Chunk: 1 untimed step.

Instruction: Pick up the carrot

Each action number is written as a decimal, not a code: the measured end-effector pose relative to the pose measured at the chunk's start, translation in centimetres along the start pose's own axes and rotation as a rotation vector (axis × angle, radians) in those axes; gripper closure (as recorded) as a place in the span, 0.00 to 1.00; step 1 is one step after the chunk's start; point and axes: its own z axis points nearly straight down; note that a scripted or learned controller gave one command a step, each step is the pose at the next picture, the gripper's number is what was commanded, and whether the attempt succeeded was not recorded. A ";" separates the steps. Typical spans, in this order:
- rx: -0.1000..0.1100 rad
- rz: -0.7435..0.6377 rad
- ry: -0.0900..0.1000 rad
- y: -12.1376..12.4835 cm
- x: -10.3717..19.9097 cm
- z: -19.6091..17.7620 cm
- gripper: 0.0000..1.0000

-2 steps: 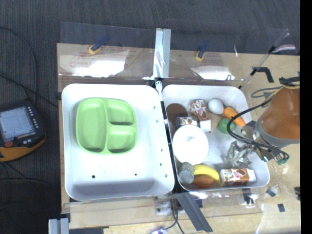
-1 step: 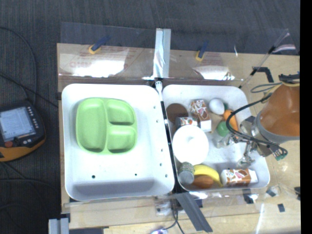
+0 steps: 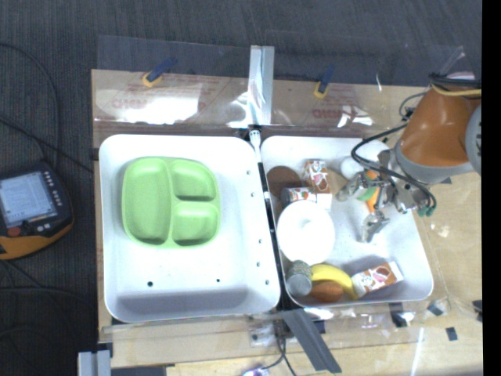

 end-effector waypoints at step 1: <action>0.010 -0.316 0.004 0.1 -2.0 0.0 0.00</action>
